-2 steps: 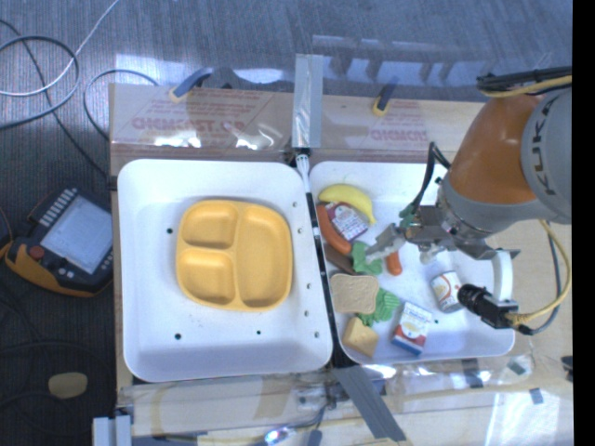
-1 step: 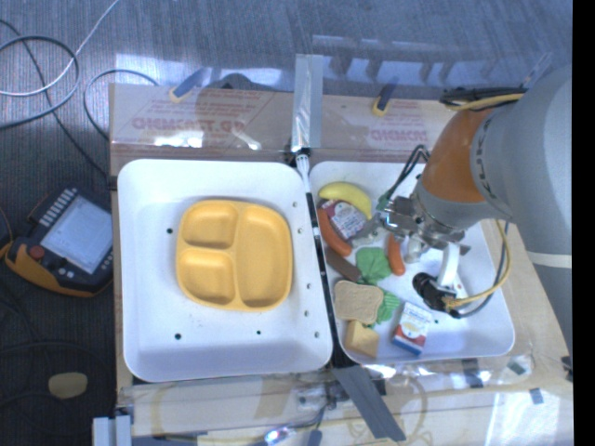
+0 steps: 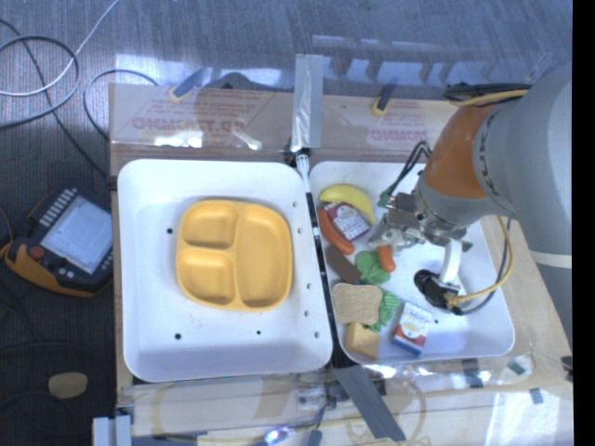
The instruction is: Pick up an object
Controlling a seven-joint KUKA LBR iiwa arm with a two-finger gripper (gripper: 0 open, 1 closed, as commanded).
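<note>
On the bench, seen from above at a slant
Left bin (image 3: pixel 135 249): white, shallow; holds a yellow divided plate (image 3: pixel 234 254) lying flat near its middle, three compartments facing up
Right bin (image 3: pixel 497 328): white, shallow; touching the left bin along the shared edge; holds a cluster of small toy food items along its left half
Banana (image 3: pixel 346 194): yellow, at the upper left of the right bin
Ketchup sachet (image 3: pixel 348 221): red and white, just below the banana, overlapping it
Sausage (image 3: pixel 333 233): orange-red, slanted, beside the sachet near the bin's left wall
Green piece (image 3: pixel 372 267): near the bin's middle, directly under the gripper, with a small orange piece touching it
Toast slice (image 3: pixel 357 302): tan, below the green piece
Small carton (image 3: pixel 410 329): white, blue and red, lying toward the bin's lower edge
Arm (image 3: pixel 521 156): grey with orange band, entering from the right, wrist over the right bin
Gripper (image 3: pixel 383 240): lowered over the food cluster, just above the green piece
Jaws: state cannot be told; nothing seen clamped
Cardboard (image 3: pixel 214 114): flat behind both bins
Pendant (image 3: pixel 65 244): on the floor, left of the bench
</note>
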